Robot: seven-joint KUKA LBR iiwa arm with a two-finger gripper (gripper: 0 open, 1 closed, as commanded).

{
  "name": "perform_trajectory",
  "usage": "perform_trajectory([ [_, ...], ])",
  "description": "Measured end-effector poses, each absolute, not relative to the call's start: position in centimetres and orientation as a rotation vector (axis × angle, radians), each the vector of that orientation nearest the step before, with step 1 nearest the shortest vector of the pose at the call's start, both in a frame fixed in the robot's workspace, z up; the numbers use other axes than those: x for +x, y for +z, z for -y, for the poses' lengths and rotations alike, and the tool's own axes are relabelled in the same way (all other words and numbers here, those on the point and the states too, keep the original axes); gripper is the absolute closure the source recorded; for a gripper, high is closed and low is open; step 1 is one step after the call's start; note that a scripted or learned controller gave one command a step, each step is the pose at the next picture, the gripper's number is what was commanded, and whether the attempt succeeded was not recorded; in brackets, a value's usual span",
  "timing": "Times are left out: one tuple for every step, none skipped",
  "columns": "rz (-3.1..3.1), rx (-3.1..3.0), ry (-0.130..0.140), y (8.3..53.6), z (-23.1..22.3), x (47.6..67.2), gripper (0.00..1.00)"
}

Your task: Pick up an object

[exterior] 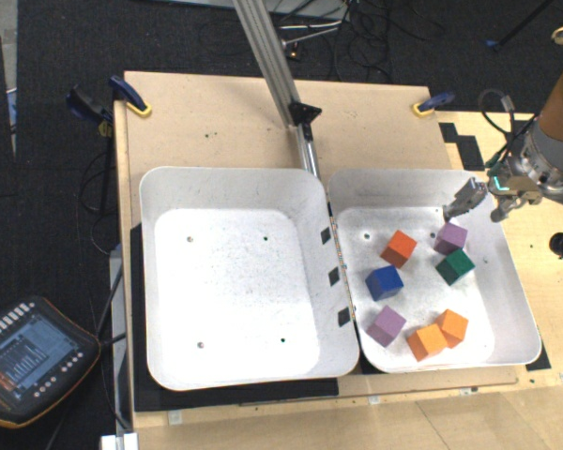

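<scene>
I find nothing readable here; the lines on the pendant (23, 359) screen are too small for me.

Six small cubes, all loose in the right bin (511, 279), none lifted. Orange cube (400, 247) sits toward 11 o'clock of the group, tilted corner-on. Blue cube (384, 281) just below it, at 9 o'clock. Purple cube (451, 237) at 1 o'clock, near the bin's upper right wall, with a green cube (456, 266) touching or nearly touching it on the lower side. Second purple cube (387, 325) at 7 o'clock. Two more orange cubes at 5 o'clock — one (427, 341) beside the other (453, 327), edges touching — close to the bin's front wall. All rest flat on the bin floor.
</scene>
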State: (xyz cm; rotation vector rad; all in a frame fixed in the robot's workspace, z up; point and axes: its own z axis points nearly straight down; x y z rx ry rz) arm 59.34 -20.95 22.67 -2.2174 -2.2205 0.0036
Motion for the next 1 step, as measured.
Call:
perform_trajectory([
  [2.225,-2.218,0.001,22.93,20.93,59.44,0.00],
])
